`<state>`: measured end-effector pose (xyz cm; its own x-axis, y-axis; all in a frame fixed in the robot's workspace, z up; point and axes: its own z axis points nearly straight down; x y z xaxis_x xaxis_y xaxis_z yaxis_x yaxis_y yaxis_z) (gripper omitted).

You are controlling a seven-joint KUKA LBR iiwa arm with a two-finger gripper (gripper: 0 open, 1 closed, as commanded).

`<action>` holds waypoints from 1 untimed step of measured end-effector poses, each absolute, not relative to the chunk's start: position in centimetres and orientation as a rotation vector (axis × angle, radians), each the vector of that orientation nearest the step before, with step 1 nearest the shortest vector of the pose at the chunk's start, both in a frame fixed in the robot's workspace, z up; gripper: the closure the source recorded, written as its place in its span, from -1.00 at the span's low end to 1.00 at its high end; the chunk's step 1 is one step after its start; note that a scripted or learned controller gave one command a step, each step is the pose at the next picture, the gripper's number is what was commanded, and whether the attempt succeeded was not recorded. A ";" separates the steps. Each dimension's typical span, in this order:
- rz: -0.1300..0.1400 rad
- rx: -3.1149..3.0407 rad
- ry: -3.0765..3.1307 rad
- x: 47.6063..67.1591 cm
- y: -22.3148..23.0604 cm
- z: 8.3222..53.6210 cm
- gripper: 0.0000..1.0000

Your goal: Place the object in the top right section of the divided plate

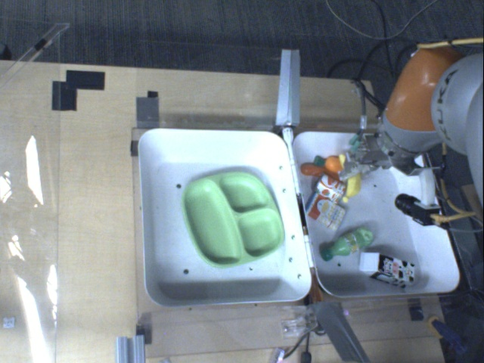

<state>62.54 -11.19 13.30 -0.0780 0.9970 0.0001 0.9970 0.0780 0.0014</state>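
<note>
Green divided plate (233, 219) resting in the left bin (162, 278); its sections hold nothing. The end effector (361, 156) hangs over the upper part of the right bin (442, 278), just above a clutter of small objects (330, 191). A green bottle (346, 243) lies nearer the front.

Green divided plate (233, 219), seemingly flat.

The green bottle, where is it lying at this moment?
In the camera view, the green bottle lies in the right bin, toward its lower left part, just below the small carton and left of the white card.
</note>
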 end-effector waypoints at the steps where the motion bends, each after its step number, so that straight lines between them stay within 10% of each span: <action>1: 0.005 2.205 2.235 63.1 -2.6 19.5 1.00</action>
<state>63.09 -2.63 19.53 -0.0134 0.9999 0.0006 0.9999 0.0134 0.0039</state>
